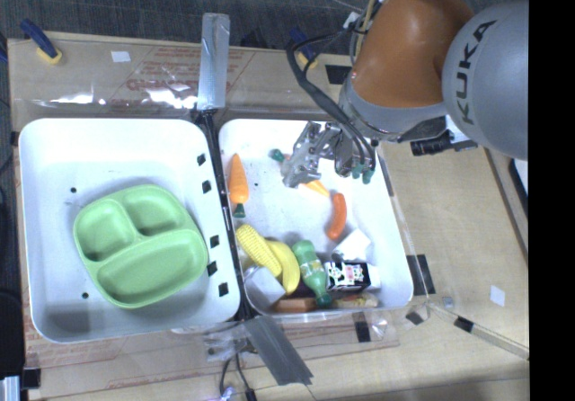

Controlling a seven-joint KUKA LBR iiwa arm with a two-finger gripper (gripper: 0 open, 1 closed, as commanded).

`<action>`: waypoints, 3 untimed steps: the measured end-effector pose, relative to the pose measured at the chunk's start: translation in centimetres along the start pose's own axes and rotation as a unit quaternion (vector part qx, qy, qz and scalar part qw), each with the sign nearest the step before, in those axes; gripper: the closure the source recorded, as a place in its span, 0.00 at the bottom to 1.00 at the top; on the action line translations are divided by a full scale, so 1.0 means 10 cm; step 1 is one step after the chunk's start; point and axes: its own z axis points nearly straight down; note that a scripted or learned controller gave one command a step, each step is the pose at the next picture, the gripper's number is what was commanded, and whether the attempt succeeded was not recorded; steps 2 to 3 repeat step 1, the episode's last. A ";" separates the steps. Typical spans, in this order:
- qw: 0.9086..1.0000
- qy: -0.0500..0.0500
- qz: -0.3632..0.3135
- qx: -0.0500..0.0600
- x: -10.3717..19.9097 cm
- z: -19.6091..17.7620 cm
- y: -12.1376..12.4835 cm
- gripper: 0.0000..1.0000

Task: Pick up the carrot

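The carrot is short and orange with a green stem end, lying by the left wall of the right bin. The tool hovers near the bin's middle, can't tell its state.

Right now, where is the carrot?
The carrot lies in the right bin, along its left wall, above the corn and left of the gripper.

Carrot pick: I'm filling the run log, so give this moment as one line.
target: carrot, right bin, by left wall | gripper: above bin, right of carrot, apart | grasp: none seen | left bin: green divided plate
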 end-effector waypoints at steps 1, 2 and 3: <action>1.000 0.008 -0.002 -0.001 -0.01 0.43 0.87 1.00; 1.000 0.008 -0.002 -0.001 -0.01 0.43 0.87 1.00; 1.000 0.008 -0.002 -0.001 -0.01 0.43 0.87 1.00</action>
